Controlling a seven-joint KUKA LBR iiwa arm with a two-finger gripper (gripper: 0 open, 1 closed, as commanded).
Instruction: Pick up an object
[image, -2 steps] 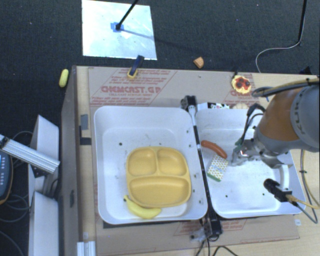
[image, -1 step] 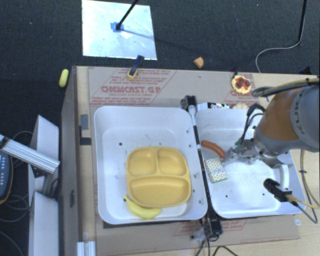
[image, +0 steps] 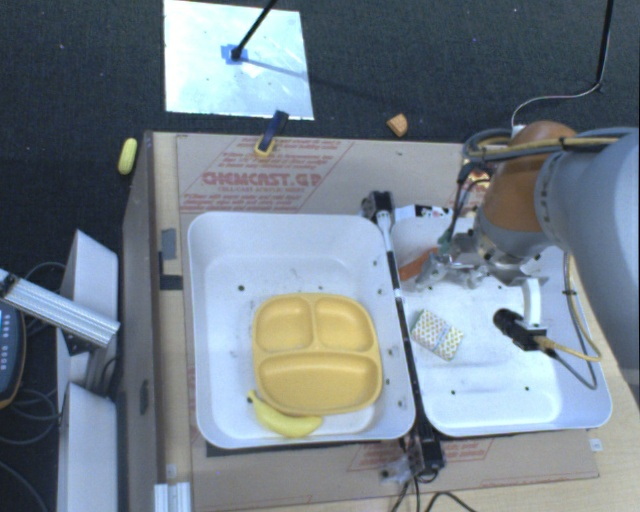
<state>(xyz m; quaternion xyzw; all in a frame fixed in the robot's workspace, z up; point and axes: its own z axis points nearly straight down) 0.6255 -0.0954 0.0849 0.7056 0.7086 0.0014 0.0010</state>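
reaching over the right white bin (image: 560, 400), the grey two-finger gripper (image: 462, 262) hung near the top; its opening could not be told. a small white patterned block (image: 438, 333) lay below it, apart.

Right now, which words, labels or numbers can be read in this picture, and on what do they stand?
"CHEMCAST GP": red print on the brown board behind the left bin.
Smaller red lines around it: too blurred to read.
Red print on the board's front edge: too blurred to read.
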